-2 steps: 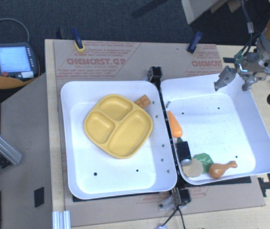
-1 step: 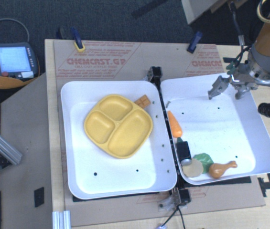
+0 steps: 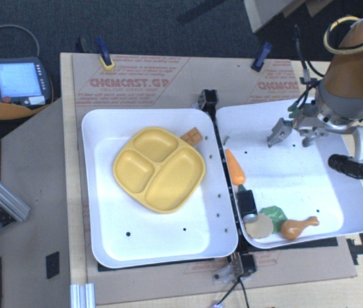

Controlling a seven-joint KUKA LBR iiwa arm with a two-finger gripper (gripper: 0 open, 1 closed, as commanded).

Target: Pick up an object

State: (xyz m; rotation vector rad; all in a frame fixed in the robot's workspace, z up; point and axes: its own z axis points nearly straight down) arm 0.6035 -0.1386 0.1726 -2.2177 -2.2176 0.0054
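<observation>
My gripper (image 3: 294, 136) hangs over the back of the right bin (image 3: 335, 191), its two fingers spread apart with nothing between them. An orange carrot (image 3: 234, 167) lies along that bin's left wall, well to the left of the gripper. Below it sit a black block (image 3: 247, 203), a pale round disc (image 3: 259, 226), a green piece (image 3: 275, 213) and a brown drumstick (image 3: 299, 226), all in the bin's front left corner.
The left bin (image 3: 104, 210) holds a yellow divided plate (image 3: 159, 169) and a small brown block (image 3: 192, 136) at the plate's back right edge. A black clamp (image 3: 208, 99) sits between the bins at the back. A pendant screen (image 3: 18, 82) lies off the bench, left.
</observation>
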